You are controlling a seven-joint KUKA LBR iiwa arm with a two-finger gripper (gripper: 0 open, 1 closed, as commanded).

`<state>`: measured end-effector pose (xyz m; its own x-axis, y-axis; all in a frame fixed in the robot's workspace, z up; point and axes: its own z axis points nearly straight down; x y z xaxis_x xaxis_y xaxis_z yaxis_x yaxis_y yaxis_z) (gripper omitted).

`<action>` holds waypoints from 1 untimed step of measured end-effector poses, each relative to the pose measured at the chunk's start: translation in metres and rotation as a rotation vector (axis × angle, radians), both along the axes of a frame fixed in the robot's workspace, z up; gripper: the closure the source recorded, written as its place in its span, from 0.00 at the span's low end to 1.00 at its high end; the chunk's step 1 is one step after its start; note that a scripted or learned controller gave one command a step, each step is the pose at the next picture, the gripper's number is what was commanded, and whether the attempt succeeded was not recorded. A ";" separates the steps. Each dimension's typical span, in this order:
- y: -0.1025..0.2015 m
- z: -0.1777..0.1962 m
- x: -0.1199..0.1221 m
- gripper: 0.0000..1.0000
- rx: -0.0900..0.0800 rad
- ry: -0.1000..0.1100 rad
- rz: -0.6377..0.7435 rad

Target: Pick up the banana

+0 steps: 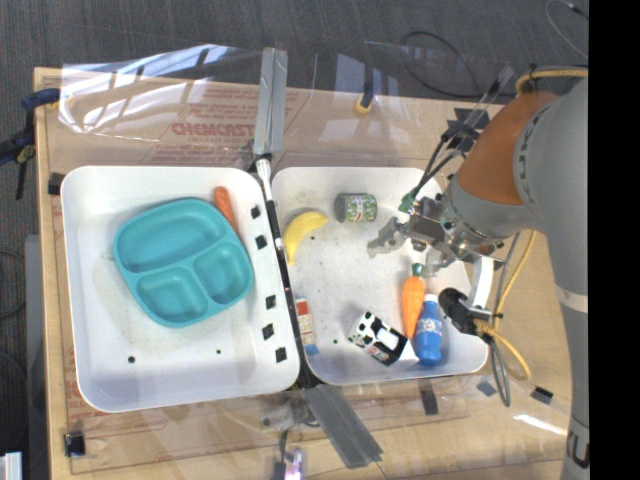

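Banana [302,232] sits in the right bin [345,363], up in its far-left part, close against the divider wall between the two bins and left of the small green can [355,207]. It looks like a toy: uniform yellow, smooth, short and strongly curved, one end pointing toward the can and the other down along the wall. Handling guess: light, probably hollow plastic or foam, stiff enough not to bruise, but a slick rounded skin that could squirt out of a two-finger pinch. Best hold is likely across the thick middle of the curve, fingers closing over the narrow width; the tapered ends give little to bite on. The wall just beside it limits room for the finger on that side, so an approach angled in from the bin's open centre looks safer. Gripper [400,236] hangs over the middle of the right bin, right of the banana and apart from it, with nothing between the fingers; the fingers look spread, so I read it as open. Other items are well clear of the grasp: carrot [412,303], blue bottle [428,334] and a black-and-white toy [377,337] near the front. Left bin [90,368] holds a teal divided plate [183,259] with an orange item [224,206] at its far edge.
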<state>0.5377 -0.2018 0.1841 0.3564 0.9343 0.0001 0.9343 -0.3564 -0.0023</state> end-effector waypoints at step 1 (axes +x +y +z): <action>0.001 0.014 0.000 0.00 -0.002 -0.002 0.031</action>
<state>0.5379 -0.2008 0.1977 0.3277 0.9448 -0.0006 0.9448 -0.3277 0.0000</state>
